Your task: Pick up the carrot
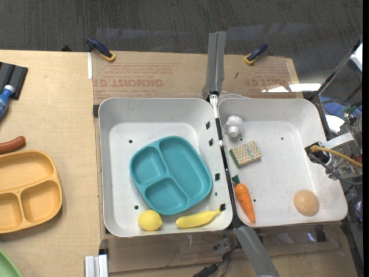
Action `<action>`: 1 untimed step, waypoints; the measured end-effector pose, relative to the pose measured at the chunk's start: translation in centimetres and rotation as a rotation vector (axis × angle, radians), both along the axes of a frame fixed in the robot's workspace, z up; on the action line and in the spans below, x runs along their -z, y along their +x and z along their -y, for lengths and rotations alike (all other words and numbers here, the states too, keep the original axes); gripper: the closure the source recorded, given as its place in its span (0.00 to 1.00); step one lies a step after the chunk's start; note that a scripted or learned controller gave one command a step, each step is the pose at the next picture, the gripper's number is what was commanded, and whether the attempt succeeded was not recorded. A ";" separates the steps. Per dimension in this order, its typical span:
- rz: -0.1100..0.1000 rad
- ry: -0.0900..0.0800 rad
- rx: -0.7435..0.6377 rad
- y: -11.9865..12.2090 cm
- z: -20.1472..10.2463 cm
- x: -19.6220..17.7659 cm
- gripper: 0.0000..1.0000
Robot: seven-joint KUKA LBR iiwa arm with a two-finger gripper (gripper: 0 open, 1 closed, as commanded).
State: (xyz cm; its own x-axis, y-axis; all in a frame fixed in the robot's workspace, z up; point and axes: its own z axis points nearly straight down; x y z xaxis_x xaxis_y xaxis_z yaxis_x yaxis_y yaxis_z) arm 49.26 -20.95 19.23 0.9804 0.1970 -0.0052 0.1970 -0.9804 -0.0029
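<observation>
The carrot point(244, 201) lies untouched on the floor of the right bin point(275, 175), well apart from the gripper point(340, 164), which hangs over the bin's opposite edge. Whether the gripper is open or closed cannot be told. The whole pick appears still to do.

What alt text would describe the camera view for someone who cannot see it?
An orange carrot lies by the left wall of the right bin, with a speckled sponge and a tan egg-shaped thing; the robot's pincer hangs at that bin's right edge. The left bin holds a teal divided plate, a banana and a yellow ball.
</observation>
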 end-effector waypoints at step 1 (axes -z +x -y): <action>0.003 0.002 -0.455 -0.6 -0.1 0.3 1.00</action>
State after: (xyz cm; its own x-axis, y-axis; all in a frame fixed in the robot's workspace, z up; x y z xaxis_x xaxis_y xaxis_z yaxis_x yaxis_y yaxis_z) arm 48.68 -20.84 18.93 0.7939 0.6081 -0.0020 0.6081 -0.7939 -0.0032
